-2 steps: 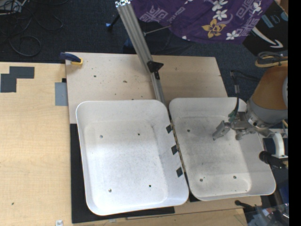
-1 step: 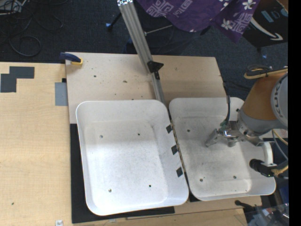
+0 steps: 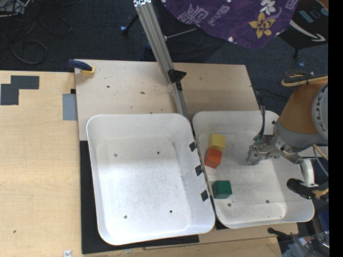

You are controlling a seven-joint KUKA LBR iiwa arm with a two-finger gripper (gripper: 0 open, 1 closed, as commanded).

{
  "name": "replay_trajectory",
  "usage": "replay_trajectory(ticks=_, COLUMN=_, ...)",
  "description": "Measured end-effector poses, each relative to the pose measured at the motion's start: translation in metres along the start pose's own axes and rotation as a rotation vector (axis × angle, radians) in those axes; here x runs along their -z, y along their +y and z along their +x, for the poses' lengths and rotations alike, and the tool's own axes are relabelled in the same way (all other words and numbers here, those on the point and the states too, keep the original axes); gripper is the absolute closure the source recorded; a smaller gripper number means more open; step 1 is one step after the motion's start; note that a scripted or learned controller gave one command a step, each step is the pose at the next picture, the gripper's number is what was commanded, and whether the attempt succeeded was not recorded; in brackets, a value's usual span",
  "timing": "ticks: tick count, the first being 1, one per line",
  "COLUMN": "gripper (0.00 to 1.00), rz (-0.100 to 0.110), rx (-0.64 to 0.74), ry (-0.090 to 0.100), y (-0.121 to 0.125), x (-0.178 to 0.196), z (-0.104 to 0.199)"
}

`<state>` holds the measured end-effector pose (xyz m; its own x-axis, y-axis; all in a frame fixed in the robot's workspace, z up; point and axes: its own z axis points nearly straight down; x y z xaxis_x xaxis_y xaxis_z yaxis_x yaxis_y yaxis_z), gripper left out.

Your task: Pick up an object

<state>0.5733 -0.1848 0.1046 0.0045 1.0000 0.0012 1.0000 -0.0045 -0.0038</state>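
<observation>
Camera view puts my claw (image 3: 257,155) low in the right bin (image 3: 278,210), nothing visibly held; its spread I cannot tell. Yellow block (image 3: 217,141), orange block (image 3: 213,158), green block (image 3: 222,189) remain unpicked.

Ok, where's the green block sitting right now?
The green block lies in the right bin, near its left wall, below the orange block and the yellow block. The tool is off to its upper right, apart from it.

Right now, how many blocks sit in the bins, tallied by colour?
Yellow cube-shaped block: 1
Orange cube-shaped block: 1
Green cube-shaped block: 1
Total: 3, all in the right-hand shallow white bin.
</observation>
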Motion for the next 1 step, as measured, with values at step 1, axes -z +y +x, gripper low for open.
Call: replay_trajectory(ticks=1, gripper=1.00, rz=-0.007, rx=0.006, ry=-0.002, y=-0.0031, x=0.0617, z=0.0026)
